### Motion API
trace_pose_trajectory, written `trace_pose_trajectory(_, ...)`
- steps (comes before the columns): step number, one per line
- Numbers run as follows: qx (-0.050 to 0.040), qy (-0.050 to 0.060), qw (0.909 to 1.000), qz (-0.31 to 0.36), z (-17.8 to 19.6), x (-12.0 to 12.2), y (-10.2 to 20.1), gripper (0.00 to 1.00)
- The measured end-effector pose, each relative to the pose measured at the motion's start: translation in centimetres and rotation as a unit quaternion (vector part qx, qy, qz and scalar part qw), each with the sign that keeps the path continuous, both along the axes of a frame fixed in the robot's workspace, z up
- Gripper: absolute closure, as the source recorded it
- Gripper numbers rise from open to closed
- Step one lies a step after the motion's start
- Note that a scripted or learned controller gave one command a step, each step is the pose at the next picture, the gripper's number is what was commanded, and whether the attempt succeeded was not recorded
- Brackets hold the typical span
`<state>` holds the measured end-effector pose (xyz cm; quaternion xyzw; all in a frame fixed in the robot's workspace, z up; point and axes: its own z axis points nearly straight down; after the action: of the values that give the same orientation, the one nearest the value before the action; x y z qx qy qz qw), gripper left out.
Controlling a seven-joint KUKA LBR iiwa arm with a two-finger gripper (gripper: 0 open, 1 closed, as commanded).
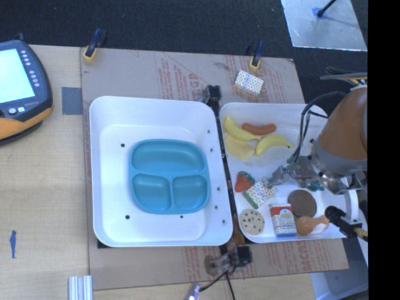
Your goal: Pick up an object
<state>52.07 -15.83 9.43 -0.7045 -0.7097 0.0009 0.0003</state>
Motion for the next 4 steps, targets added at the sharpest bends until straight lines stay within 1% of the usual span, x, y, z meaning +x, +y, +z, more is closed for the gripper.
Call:
trace_pose_trajectory(1,0.0004,0.001,1.0,-0.001,2.9,5.4,3.5,0.0)
trace_pose_trajectory(2,0.001,0.0,1.0,-0.002,2.5,11.4,6.4,0.0)
trace_pose_trajectory(3,0.0005,0.002,1.0,-0.001,-0.3,13.5,6.3,0.0)
trace_pose_trajectory(4,0.0009,0.0,1.0,-0.002,9.8,8.4,8.1,0.0)
